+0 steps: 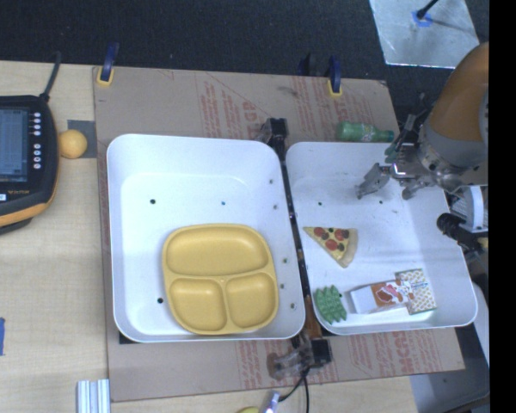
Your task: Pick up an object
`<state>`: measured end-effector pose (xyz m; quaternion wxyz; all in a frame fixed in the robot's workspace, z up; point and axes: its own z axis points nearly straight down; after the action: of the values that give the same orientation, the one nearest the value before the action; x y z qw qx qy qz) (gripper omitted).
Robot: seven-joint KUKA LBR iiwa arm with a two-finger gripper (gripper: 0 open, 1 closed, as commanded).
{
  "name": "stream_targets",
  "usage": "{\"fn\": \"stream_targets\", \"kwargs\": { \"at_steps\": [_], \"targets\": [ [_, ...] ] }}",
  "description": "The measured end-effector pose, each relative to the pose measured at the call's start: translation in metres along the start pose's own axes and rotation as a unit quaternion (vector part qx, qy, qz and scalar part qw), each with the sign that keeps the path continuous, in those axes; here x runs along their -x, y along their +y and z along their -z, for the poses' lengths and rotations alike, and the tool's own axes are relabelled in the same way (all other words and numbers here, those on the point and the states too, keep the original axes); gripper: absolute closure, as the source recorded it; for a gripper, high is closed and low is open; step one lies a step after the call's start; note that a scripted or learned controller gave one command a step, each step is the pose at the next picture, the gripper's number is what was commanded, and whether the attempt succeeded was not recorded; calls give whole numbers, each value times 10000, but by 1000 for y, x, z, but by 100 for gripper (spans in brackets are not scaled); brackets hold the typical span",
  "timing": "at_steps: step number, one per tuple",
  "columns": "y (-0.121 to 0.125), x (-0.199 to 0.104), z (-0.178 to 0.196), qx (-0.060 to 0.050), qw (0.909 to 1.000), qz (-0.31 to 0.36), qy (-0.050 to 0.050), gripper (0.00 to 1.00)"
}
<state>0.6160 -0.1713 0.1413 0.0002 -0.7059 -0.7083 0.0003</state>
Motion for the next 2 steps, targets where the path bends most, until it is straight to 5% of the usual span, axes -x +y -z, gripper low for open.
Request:
{"fn": "stream_targets", "kwargs": {
  "at_steps": [1,2],
  "targets": [
    [-67,-49,-49,-6,10000,6,0,0],
    [-65,-57,-48,8,10000,1,-12,0]
  ]
}}
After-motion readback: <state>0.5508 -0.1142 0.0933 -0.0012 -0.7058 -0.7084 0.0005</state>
